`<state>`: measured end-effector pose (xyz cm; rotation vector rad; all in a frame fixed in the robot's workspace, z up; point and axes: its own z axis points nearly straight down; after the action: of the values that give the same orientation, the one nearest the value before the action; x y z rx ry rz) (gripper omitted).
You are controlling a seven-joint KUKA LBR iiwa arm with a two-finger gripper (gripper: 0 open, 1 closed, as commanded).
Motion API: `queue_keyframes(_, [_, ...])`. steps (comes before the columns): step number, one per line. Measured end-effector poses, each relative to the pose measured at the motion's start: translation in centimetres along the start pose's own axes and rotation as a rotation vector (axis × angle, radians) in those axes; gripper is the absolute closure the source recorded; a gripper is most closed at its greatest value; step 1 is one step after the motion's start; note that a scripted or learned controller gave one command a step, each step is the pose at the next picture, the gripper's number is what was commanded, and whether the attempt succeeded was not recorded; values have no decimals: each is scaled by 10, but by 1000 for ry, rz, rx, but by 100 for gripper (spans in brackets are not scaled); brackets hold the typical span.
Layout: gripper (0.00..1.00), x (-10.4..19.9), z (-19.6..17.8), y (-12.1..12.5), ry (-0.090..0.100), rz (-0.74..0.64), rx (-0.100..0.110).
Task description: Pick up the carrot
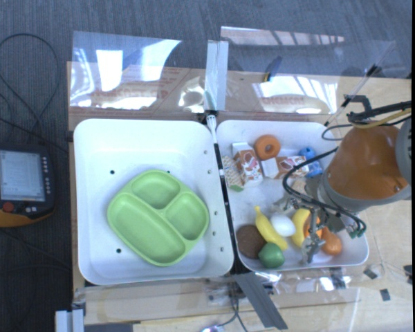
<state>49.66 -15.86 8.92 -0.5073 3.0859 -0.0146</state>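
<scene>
1. Your carrot [330, 243] sits in the near right corner of the right bin [290, 131]: an orange lump, partly masked by the arm's wrist hardware. Too little of it shows to give you its long axis.

2. The gripper [312, 244] is down at that same corner, its dark fingers hanging just left of the orange patch, close to touching. Whether the carrot lies between them or just beside them, you cannot tell from this angle. You also cannot tell whether the jaws are apart or together, since cables and the wrist blur into them.

3. The relation that matters: the carrot lies a little to the right of the fingertips, toward the bin's right wall. Judgement: a small shift that way would centre the jaws before any closing.

4. Tight neighbours. A banana [270, 228], a white egg [283, 225] and a second yellow piece [301, 222] crowd the left side; a green fruit [271, 255] and a brown ball [250, 240] sit further left. A stray grab here seems likely.

5. Farther out: an orange [267, 146] and snack cartons [243, 166] at the bin's far end; a green divided plate [159, 217] in the left bin [97, 144].
</scene>
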Motion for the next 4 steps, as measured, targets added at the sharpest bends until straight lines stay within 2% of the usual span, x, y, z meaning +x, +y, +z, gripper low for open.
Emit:
queue_keyframes(1, [100, -3, -9, 1, -2, -1, 0])
queue_keyframes(2, [100, -25, -149, -4, 5, -164, -11])
queue_keyframes(3, [100, -39, -179, 32, 6, -536, -18])
queue_keyframes(4, [0, -38, -179, 32, 7, -536, -19])
